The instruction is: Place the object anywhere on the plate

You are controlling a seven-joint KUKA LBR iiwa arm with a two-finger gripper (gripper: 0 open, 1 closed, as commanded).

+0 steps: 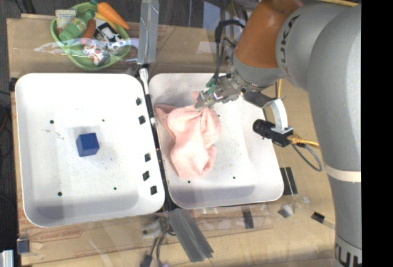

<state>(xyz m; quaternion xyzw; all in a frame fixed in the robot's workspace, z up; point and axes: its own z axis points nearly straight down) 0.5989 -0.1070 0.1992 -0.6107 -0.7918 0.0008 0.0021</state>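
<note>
So from the overhead camera, here's where I'm at. My gripper (207,100) is sitting just right of centre in the frame, over the upper-left part of the right bin (264,183), and my fingers are pinched narrow on the top corner of the pink cloth (191,137). You can see the fabric bunched up into a little peak right at my fingertips, with the rest trailing down and left across the bin floor. That's why it looks stretched out like a teardrop: I've got one end and the rest drapes from it.

Grabbing a corner seemed like the sane way to handle something floppy. It's going to sag and swing whatever I do, so my guess is the free end will drag along unless I get it well clear of the bin wall between the two bins.

Over on the left side of the frame, the left bin (37,100) has a small blue cube (88,143) sitting by itself, well apart from me. Up in the top left corner there's a green bowl (80,58) stuffed with toy food (108,13) and odds and ends, off the bins entirely.

Honestly I can't pick out an obvious plate in this view, so where the cloth ends up going is still a judgement call.
</note>
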